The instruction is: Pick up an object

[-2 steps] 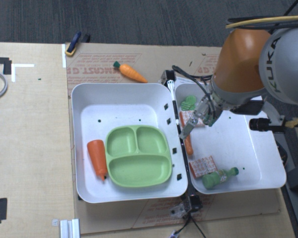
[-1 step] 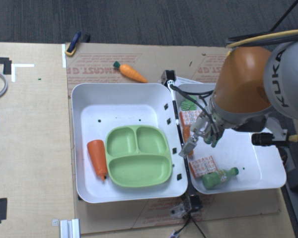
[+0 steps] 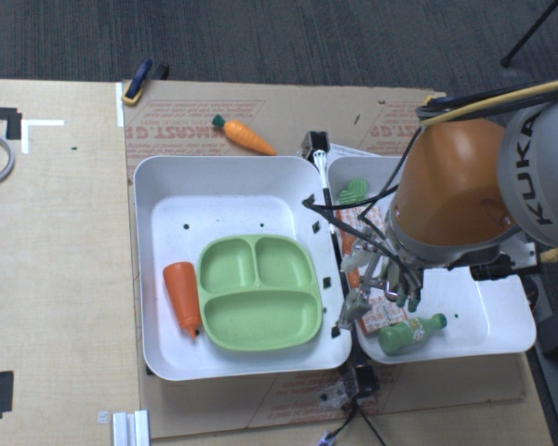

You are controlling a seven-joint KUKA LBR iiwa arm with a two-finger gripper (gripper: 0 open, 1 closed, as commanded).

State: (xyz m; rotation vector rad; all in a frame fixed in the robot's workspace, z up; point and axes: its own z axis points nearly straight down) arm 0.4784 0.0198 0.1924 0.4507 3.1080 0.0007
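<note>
My gripper point(image 3: 383, 291) hangs low over the left part of the right bin point(image 3: 502, 328), under the arm's orange band point(image 3: 451, 184). Just below it lies a red-and-white packet point(image 3: 384, 317), and beside that a green bottle point(image 3: 412, 333) on its side near the bin's front wall. A green ribbed object point(image 3: 353, 191) rests at the bin's back left, and a bit of something orange point(image 3: 351, 249) shows by the bin's left wall. The arm hides much of this bin. Nothing is visibly held.
The left bin point(image 3: 167, 189) holds a green divided plate point(image 3: 260, 291) and an orange-red cylinder point(image 3: 181, 297) to the plate's left. A toy carrot point(image 3: 245, 135) lies on the cardboard behind the bins, and a blue-and-yellow tool point(image 3: 138, 82) further back left. Cables run along the wall between the bins.
</note>
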